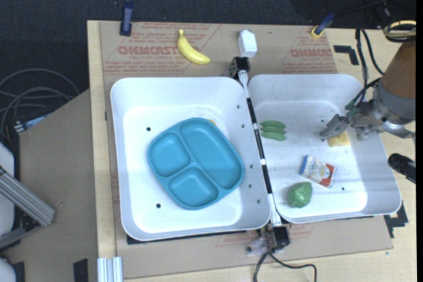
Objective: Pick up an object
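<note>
Near edge of worktop (pixel 198 261): cable connector at the seam between the bins; left bin (pixel 132 109) holds a blue compartment tray (pixel 193 162), three sections, lying flat and about central; right bin (pixel 377 198) holds four small items.

Right bin, near to far: green lumpy object (pixel 299 195) near the front wall; white/blue/red packet (pixel 318 170) just behind it and slightly right, apart from it; yellow block (pixel 340 139) further back toward the right side; green pea-pod item (pixel 273 130) by the left wall, well apart from the rest.

Claw (pixel 336 128) is low inside the right bin, arm (pixel 400 86) entering from the right; claw tips sit directly over/against the yellow block, block showing just below and to the right of the tips; cannot tell whether the block is actually between the fingers, and can't tell how far the claw is open from this angle; nothing visibly lifted, block appears to rest on the bin floor.

Far side, behind the bins: yellow banana (pixel 191 49) on the cardboard, white clip-like part (pixel 248 43) at the seam, blue clamp (pixel 126 16) at far left corner, blue/yellow clamp (pixel 322 26) at far right.
</note>
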Available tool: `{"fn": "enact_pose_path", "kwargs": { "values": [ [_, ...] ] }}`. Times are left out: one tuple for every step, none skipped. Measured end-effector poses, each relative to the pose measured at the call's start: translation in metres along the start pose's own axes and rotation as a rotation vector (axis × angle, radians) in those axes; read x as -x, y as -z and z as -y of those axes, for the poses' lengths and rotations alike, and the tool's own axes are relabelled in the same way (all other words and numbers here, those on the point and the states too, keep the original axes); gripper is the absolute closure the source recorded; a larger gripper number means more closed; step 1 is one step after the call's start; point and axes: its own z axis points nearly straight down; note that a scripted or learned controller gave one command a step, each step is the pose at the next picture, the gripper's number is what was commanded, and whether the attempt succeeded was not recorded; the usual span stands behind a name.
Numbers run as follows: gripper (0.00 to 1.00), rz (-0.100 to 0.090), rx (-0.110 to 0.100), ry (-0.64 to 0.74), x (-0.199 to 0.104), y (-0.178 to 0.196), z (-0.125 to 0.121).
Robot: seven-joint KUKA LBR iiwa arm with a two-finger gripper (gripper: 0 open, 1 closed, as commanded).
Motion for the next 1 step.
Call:
{"fn": "enact_pose_path", "kwargs": {
  "values": [
    [0.00,-0.008,0.003,0.006,0.0202,-0.0507,-0.0312]
  ]
}}
